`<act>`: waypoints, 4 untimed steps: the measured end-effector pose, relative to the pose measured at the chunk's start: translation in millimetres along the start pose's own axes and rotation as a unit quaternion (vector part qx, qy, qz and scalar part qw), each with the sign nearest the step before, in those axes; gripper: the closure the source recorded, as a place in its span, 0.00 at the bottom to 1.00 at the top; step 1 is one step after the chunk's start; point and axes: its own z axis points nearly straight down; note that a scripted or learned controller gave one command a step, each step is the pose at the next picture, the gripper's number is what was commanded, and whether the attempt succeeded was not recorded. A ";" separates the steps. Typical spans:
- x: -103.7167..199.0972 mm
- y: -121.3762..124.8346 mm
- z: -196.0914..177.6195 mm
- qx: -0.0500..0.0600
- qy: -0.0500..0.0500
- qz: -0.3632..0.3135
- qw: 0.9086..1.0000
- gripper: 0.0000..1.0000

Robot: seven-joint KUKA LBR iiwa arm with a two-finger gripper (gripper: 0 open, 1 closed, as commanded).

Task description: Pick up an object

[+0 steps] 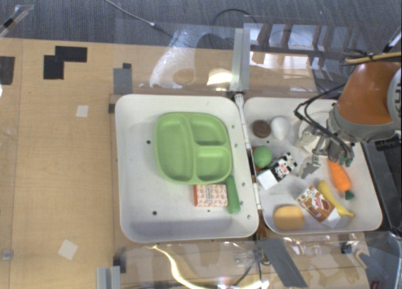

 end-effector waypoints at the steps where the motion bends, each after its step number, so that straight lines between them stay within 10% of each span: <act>1: -49.0 64.0 6.3 -0.002 -0.002 0.012 1.000 0.00; 2: 33.0 59.8 2.4 0.000 -0.002 0.063 0.998 0.00; 3: -8.3 40.6 -116.0 0.000 -0.002 0.216 0.976 0.00; 4: -3.8 -5.8 -8.3 -0.001 -0.005 0.201 0.979 0.00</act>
